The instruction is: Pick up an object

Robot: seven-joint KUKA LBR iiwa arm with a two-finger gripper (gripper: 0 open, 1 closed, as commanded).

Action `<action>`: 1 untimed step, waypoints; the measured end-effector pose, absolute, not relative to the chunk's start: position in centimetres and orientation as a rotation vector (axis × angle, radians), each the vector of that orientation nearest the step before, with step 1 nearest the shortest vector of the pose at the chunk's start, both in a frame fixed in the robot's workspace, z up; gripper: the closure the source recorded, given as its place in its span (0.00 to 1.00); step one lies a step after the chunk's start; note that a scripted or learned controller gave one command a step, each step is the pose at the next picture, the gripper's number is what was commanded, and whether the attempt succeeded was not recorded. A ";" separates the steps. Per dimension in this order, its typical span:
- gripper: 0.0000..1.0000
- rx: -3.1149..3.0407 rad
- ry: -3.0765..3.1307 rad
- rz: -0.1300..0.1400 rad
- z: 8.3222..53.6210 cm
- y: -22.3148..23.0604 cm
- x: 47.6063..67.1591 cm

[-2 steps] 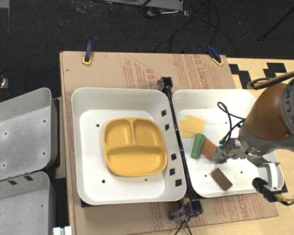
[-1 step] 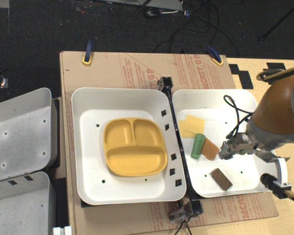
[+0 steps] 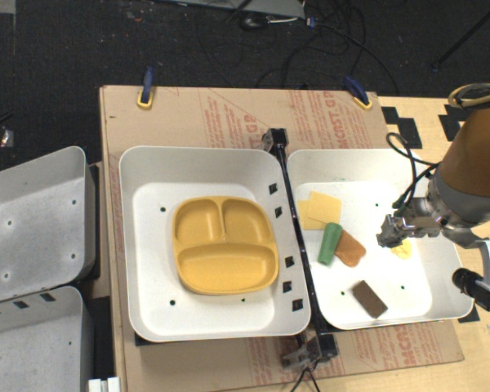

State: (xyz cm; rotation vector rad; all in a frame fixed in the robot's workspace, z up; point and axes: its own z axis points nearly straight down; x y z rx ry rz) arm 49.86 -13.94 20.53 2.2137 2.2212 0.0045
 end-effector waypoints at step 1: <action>1.00 2.214 2.222 0.004 24.9 -13.8 50.4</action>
